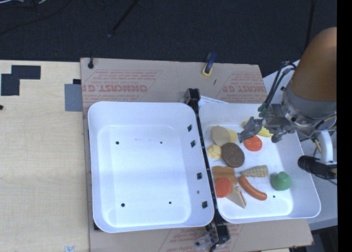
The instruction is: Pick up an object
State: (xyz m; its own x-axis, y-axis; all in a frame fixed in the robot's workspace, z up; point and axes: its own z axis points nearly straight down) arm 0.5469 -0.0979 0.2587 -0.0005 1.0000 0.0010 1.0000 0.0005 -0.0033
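White plastic bins sit side by side on the bench [44, 152]: the left bin [104, 135], across the middle of the frame, and the right bin [302, 201], at centre right, which carries a heap of toy food. In that heap lie a beige oval piece [221, 134], a dark brown round piece [232, 154], a small yellow piece [214, 151], a cone-shaped wafer [255, 171], a red-orange sausage shape [252, 187], an orange block with a red round piece [222, 187] at its lower end, a green ball [281, 180] toward the lower right of the bin, and a red-orange disc [253, 144] near the upper middle.

From the right edge the grey arm [313, 80] reaches in, and its pincer [263, 130] hangs over the upper part of the right bin, its dark fingers spread apart with nothing between them. It stands just above the red-orange disc, with a yellow piece [266, 132] partly hidden under it.

By my reading the step in hand is the approach: the pincer is lined up over a target but no grasp has been made. The disc looks like the likeliest thing to be picked. The next move calls for a straight descent so that the fingers straddle the disc, then a close and a lift. The disc is flat and low, so the fingers may need to reach almost to the bin floor, and the yellow piece close beside it could get in the way.
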